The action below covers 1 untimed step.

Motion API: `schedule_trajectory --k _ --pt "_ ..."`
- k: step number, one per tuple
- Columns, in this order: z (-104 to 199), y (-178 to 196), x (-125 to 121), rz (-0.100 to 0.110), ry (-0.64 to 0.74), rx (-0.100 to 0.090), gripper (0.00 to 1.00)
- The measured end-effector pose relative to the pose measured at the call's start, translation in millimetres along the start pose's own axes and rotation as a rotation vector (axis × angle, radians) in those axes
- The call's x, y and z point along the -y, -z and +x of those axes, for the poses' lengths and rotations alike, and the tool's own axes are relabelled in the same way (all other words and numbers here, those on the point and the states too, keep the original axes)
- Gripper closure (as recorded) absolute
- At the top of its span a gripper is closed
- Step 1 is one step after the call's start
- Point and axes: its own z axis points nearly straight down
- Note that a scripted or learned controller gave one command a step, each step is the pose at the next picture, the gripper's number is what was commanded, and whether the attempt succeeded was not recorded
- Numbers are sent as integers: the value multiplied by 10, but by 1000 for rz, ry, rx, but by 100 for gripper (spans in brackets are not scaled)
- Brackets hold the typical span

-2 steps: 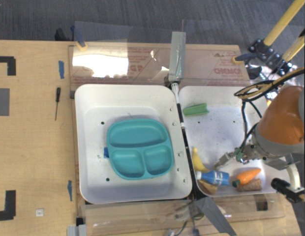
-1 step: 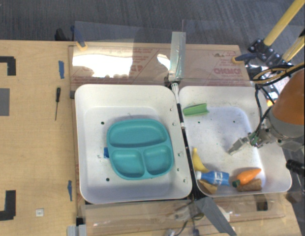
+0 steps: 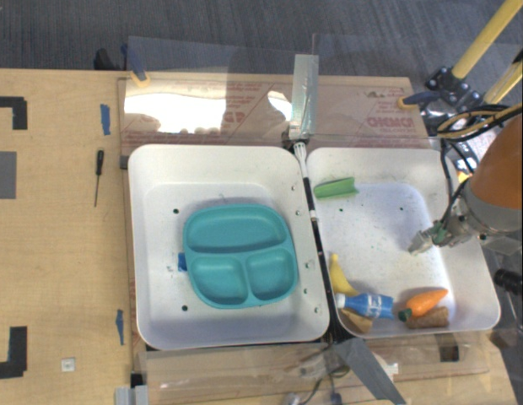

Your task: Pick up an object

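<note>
The gripper [image 3: 423, 241] is hanging low over the right bin [image 3: 381, 218]; I cannot tell its state. A carrot [image 3: 427, 301], bottle [image 3: 369, 305] and banana [image 3: 339, 275] are lying along the bin's near edge (green block [image 3: 334, 188] farther back). A teal tray [image 3: 239, 254] is sitting in the left bin [image 3: 152, 226].

Teal tray [image 3: 239, 254], green block [image 3: 334, 188], orange carrot [image 3: 428, 301].
</note>
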Motion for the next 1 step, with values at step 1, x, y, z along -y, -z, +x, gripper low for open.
schedule_trajectory --k 1 --pt "2 -9 4 1 0 -1 0"
